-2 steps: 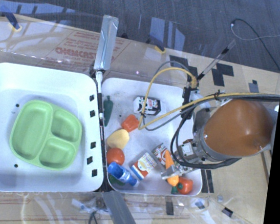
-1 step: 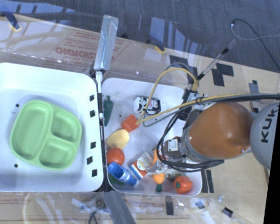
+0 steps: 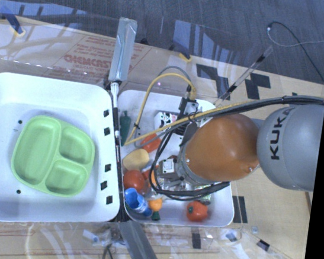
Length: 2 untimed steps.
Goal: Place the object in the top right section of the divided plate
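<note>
A light green divided plate (image 3: 52, 155) lies in the left white bin (image 3: 5, 98), with one long section on its left and two smaller ones on its right; nothing lies in any section. The right bin (image 3: 219, 219) holds toy food: a yellow piece (image 3: 136, 159), a red tomato-like piece (image 3: 135, 180), a blue item (image 3: 135, 202), a small orange piece (image 3: 156, 203) and a red piece (image 3: 197, 211). The arm's orange band (image 3: 222, 147) and wrist hang low over the middle of that bin and hide the gripper below them.
A black and white item (image 3: 164, 120) and a dark green piece (image 3: 125, 125) sit near the right bin's far left corner. Yellow and black cables (image 3: 156, 83) loop over that bin. A grey divider (image 3: 122, 51) stands between the bins at the back.
</note>
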Available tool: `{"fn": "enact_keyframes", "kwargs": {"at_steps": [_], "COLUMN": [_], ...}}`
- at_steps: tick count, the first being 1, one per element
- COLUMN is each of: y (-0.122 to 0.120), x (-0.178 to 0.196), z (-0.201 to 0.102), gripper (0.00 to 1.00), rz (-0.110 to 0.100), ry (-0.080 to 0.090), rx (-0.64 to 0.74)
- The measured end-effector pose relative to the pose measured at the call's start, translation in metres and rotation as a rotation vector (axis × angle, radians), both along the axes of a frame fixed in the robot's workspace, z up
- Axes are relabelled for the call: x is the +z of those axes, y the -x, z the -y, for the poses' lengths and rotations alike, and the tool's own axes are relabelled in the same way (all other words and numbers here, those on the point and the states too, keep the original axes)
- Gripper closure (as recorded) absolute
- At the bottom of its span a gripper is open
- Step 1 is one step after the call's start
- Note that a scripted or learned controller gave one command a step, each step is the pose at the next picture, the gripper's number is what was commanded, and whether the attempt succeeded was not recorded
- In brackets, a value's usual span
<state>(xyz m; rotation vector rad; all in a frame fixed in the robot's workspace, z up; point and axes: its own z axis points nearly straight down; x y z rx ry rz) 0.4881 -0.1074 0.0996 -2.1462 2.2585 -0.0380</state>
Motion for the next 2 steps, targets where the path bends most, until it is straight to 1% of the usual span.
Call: {"fn": "enact_keyframes", "kwargs": {"at_steps": [1, 2], "y": [-0.075, -0.107], "x": [-0.006, 0.157], "z": [0.050, 0.103], "gripper": [1.00, 1.00], "rz": [-0.031, -0.030], "ry": [-0.006, -0.001], "rx": [-0.305, -0.144]}}
